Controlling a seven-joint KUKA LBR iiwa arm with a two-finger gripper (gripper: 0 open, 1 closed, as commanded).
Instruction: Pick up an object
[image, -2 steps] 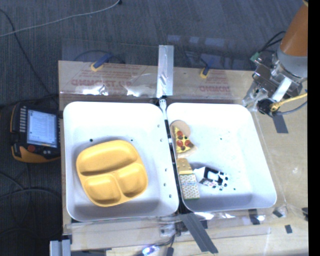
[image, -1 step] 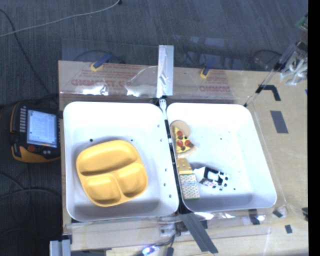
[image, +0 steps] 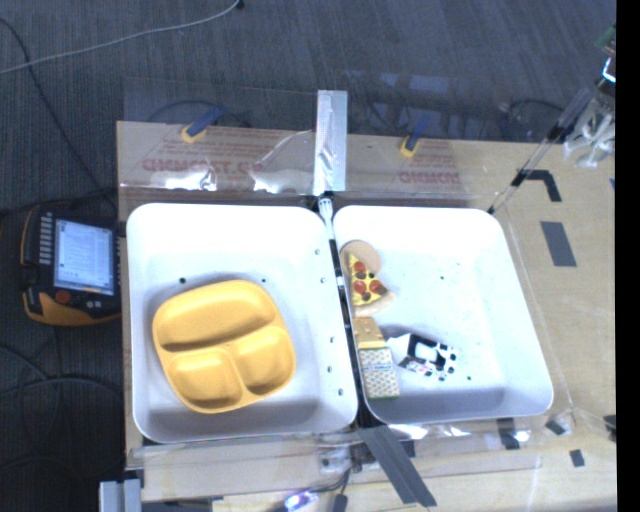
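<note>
Item 1: yellow compartment plate (image: 222, 343), three sections. It lies flat and right way up, slightly rotated, in the middle of the bin on the view's left (image: 140, 262).

Item 2: toy pizza slice (image: 364, 277), tan crust with red topping. It lies flat against the left wall of the bin on the view's right (image: 505, 290), toward the far end.

Item 3: small packet (image: 376, 365), tan and green with a chequered face. It lies flat along the same wall, just nearer than the slice.

Item 4: small black-and-white object (image: 428, 357), identity unclear. It lies just beside the packet, on the bin floor.
</note>
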